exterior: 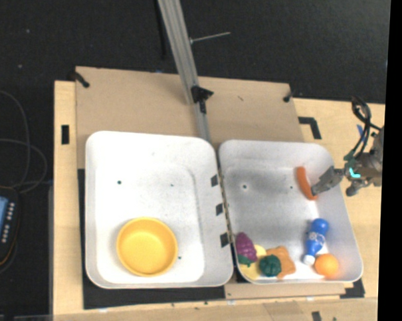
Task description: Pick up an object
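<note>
My gripper sits at the right edge of the frame, fingers spread apart, over the right bin's upper right rim. One fingertip is just beside the carrot, not holding it. Lower right in that bin: bottle, orange, grapes, broccoli. The left bin holds a yellow bowl.

An orange carrot-shaped piece lies tilted in the right bin, near its upper right wall. A blue and white bottle-like toy lies lower right, just beside an orange ball in the corner. Along the bottom wall sit a purple grape bunch, a dark green lump and an orange flat piece, clustered together.
</note>
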